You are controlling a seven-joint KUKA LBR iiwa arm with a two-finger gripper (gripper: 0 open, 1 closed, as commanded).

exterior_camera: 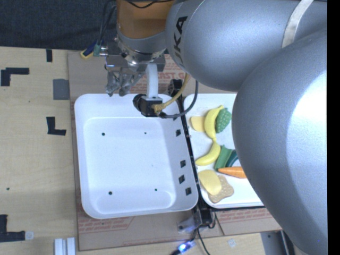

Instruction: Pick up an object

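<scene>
Candidate objects, toy foods, lie clustered in the right bin [249, 200]: two bananas [212, 122], a green piece [223, 119], an orange carrot [232, 171] and a bread slice [222, 191], partly behind the arm [265, 52]. Their grouping suggests a supply awaiting picking. The gripper [120, 83] hangs at the far rim of the left bin [130, 163], well apart from them; whether its fingers are spread or closed cannot be told, and nothing is visibly held.

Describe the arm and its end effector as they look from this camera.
The arm is bulky, smooth grey metal with rounded casings, an orange band above the wrist and black lettering on the grey shell. Black cables loop around the wrist. The end effector is small, bare grey metal, with a white post beside it.
</scene>
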